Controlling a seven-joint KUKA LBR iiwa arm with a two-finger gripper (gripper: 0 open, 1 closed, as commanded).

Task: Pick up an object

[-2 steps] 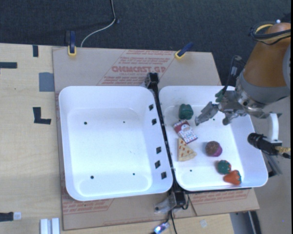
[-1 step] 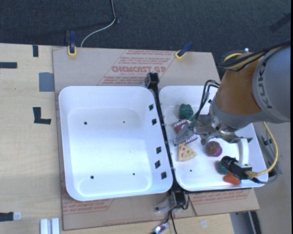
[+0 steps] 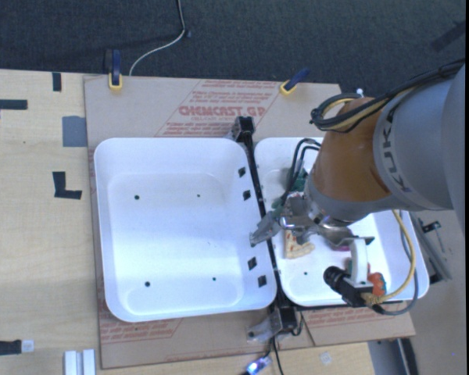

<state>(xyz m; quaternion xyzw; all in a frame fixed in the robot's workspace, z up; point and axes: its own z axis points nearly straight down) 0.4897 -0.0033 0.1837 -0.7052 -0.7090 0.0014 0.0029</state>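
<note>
Hovering grey-and-orange arm's gripper (image 3: pixel 291 226) over the right shallow white bin (image 3: pixel 399 291), tan wedge-shaped object (image 3: pixel 298 248) beneath, gripper state unclear, left shallow white bin (image 3: pixel 117 209) alongside.

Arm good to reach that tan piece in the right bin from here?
Probably yes. The gripper hangs right over the tan piece in the right bin, and nothing seems to lie between them.

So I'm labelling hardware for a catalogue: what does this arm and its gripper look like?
The arm is grey and rounded, with an orange band above the wrist. Black and yellow cables loop along it. The gripper is grey metal.
</note>
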